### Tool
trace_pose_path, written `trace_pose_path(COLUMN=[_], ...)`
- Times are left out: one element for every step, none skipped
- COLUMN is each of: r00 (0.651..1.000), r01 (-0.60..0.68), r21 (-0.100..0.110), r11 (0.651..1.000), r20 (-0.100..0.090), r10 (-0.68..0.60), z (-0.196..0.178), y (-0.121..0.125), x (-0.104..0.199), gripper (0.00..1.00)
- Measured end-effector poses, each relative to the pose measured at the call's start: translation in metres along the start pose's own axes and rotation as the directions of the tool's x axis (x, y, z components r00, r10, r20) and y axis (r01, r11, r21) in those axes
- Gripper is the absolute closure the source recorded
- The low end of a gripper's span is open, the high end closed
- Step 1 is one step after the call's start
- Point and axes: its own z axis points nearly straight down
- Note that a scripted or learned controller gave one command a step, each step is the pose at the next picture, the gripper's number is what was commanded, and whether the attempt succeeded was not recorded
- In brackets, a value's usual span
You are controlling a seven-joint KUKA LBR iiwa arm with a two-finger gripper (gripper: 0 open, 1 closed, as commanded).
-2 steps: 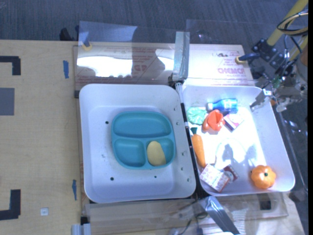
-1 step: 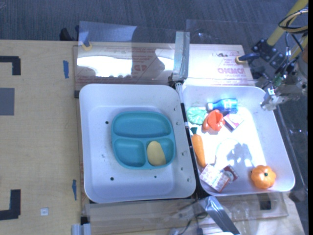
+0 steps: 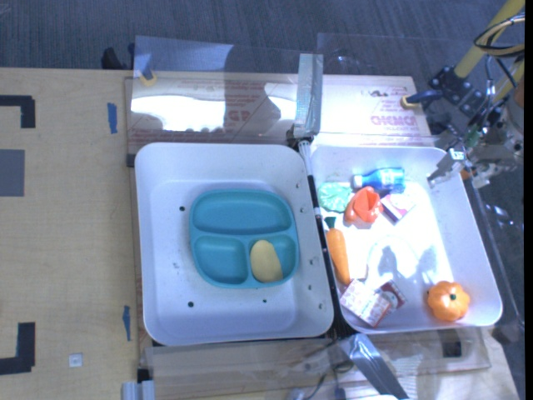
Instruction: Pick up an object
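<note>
Here the claw (image 3: 450, 167) is seen at the upper right rim of the right bin (image 3: 487, 261), and whether it is released or clenched cannot be told at this size; nothing is seen between its tips. No single object is named by the task, so every item in that bin is a candidate. Nearest to the claw, just to its left, a blue bottle (image 3: 380, 177) lies on its side; it is judged light, stiff and smooth, likely to roll, and best taken across its body. Beyond it a green packet (image 3: 336, 196) and an orange-red toy (image 3: 362, 207) lie touching; the packet is judged soft and yielding. Further left and below the claw, a carrot (image 3: 337, 255) lies lengthwise along the bin wall, probably hard plastic, best pinched across its narrow middle. Well below the claw, a small pumpkin (image 3: 448, 300) rests near the bin's lower right corner; being rounded, it is judged prone to slip. A crumpled carton (image 3: 372, 301) lies beside it. In the left bin (image 3: 158, 248) a teal tray (image 3: 233, 223) carries a yellow lemon-like piece (image 3: 266, 261).
</note>
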Motion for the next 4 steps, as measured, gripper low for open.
trace_pose_path(r00=[0.998, 0.994, 0.979, 0.939], r01=[0.062, 0.109, 0.203, 0.345], r21=[-0.003, -0.010, -0.011, -0.011], r11=[0.998, 0.994, 0.979, 0.939], r20=[0.001, 0.004, 0.006, 0.006], r10=[-0.062, -0.109, -0.203, -0.345], z=[0.101, 0.128, 0.137, 0.137], y=[0.067, 0.058, 0.028, -0.006], x=[0.037, 0.044, 0.064, 0.048], gripper=[0.00, 0.00, 0.00, 0.00])
